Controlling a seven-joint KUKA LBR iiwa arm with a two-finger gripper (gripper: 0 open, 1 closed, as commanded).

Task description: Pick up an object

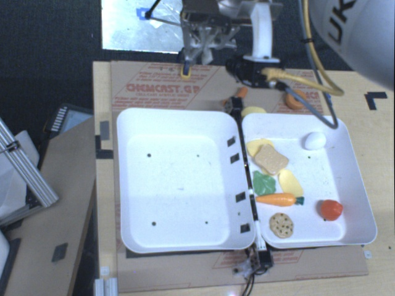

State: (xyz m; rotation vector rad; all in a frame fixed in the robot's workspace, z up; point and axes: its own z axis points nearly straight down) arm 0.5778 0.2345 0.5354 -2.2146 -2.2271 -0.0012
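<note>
Pincer [199, 53]: top centre of frame, grip state indiscernible. Carrot [279, 199]: lower right (right bin [361, 184]), long axis horizontal, well apart.

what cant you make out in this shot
- Gripper: blurred against the arm's hardware at the top edge of the camera view; finger state unreadable.
- Yellow piece at the right bin back rim: partly hidden by the rim; identity unclear.
- Orange item behind that bin: crossed by cables, shape unclear.
</note>
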